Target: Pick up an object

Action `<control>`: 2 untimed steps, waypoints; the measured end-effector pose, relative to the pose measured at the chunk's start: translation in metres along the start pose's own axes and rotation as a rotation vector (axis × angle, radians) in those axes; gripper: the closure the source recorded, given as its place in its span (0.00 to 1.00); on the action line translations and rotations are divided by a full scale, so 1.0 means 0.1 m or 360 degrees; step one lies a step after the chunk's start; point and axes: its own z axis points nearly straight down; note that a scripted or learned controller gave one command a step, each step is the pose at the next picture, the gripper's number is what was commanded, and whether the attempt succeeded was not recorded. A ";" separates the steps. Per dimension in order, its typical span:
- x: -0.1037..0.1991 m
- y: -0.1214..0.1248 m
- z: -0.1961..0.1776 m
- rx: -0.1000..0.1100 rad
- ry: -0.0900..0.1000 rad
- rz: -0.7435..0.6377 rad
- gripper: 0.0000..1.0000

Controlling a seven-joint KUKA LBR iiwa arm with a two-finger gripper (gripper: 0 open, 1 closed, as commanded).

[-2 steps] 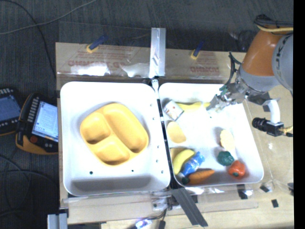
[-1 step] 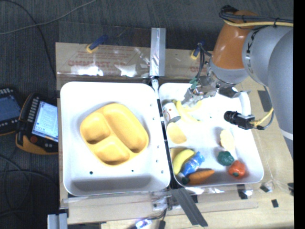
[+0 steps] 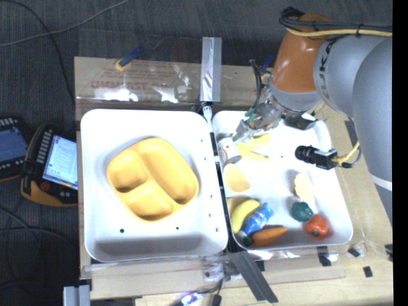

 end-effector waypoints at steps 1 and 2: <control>0.54 -0.49 -0.18 0.0002 0.0006 0.0503 1.00; 0.13 -0.73 0.04 0.0002 0.0006 0.0658 1.00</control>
